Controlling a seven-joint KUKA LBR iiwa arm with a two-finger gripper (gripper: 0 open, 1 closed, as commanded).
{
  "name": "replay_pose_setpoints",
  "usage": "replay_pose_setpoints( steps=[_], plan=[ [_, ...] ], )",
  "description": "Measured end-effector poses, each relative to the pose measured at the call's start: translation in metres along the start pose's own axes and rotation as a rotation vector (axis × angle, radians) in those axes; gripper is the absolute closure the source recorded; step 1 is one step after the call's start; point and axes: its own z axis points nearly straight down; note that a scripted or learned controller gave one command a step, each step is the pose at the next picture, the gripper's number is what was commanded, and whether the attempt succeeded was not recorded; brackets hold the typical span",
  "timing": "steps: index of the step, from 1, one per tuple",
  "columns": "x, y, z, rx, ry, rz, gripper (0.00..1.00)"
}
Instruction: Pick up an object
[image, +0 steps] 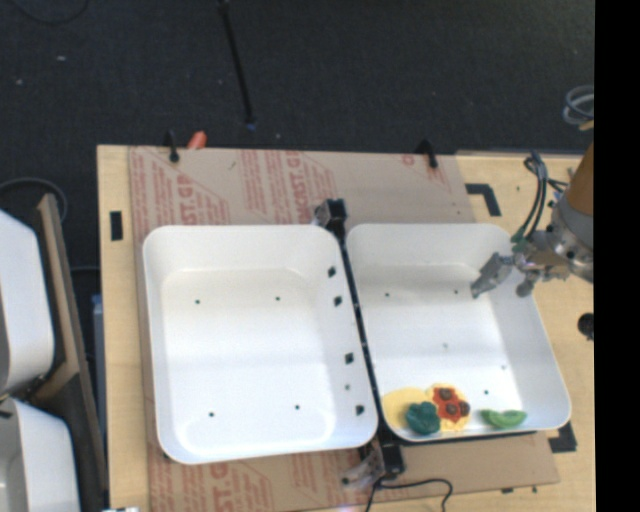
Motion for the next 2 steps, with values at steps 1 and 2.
replay_pose_setpoints(
  steps=[1, 2],
  plan=[
    [0.000, 0.002, -0.004, -0.008, -0.002, -0.001, 0.00],
    [0.000, -0.001, 0.038, -0.004, -0.001, -0.001, 0.00]
  ],
)
